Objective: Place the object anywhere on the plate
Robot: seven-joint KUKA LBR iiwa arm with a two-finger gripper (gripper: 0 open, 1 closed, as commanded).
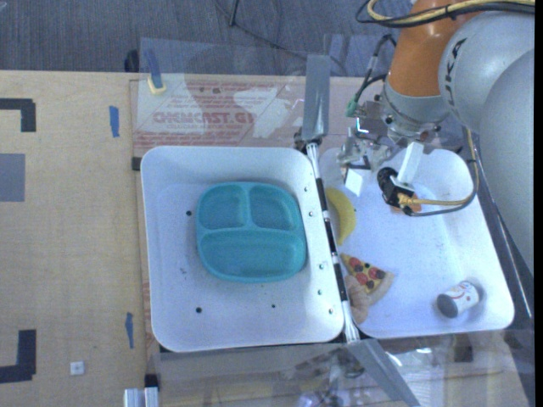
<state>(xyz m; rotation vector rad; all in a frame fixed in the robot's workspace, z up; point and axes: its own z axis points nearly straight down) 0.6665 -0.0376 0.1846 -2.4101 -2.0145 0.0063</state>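
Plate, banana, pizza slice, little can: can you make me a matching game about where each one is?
Things:
1. teal plate
2. banana
3. pizza slice
4. small can

Places:
A. lying on its side near the right bin's front right corner
B. middle of the left bin
C. right bin, close to the gripper
D. right bin, along its left wall, near the front

Pairs: 1-B, 2-C, 3-D, 4-A
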